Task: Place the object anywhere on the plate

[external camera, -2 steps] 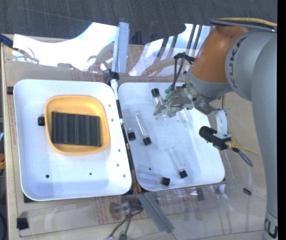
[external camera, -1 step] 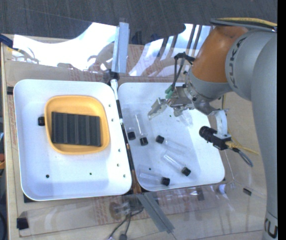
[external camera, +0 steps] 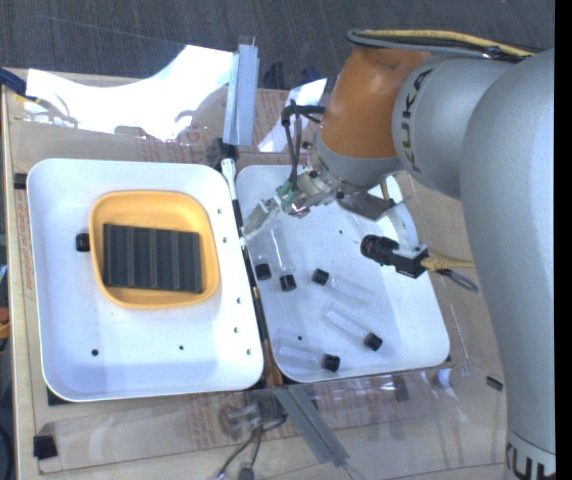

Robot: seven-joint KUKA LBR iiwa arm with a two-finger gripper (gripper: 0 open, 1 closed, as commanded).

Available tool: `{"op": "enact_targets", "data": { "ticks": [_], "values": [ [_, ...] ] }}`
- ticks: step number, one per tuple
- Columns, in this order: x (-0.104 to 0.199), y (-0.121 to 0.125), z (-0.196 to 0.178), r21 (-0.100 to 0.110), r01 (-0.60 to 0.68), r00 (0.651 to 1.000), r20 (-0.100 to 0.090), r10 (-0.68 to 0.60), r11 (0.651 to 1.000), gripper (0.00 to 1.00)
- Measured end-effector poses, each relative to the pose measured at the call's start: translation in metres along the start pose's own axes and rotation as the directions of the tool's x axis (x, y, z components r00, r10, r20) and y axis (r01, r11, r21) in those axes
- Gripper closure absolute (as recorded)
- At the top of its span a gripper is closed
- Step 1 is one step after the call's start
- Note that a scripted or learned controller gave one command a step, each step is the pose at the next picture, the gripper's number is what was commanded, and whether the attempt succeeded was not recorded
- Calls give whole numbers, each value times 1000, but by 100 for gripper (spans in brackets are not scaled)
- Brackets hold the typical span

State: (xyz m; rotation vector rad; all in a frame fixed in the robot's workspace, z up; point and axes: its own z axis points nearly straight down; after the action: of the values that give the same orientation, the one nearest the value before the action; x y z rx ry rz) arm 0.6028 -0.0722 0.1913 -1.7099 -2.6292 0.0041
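Object (external camera: 288, 282), small black block just below-left of claw (external camera: 291, 200): looks light, rigid; I'd pinch flat sides. Claw state: cannot tell.

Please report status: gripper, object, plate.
Gripper low at right bin's left edge, grasp unclear. Black-capped clear pieces loose there. Yellow plate in left bin.

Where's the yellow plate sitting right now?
In the camera view, the yellow plate lies in the left bin, toward its upper middle, with a dark ribbed block on it and a small black piece just off its left edge.
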Motion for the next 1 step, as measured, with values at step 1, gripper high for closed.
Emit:
{"op": "enact_targets", "data": {
  "ticks": [1],
  "values": [
    [42, 48, -1, -4, -11, 1000, 3, 11, 1000, 0]
  ]
}}
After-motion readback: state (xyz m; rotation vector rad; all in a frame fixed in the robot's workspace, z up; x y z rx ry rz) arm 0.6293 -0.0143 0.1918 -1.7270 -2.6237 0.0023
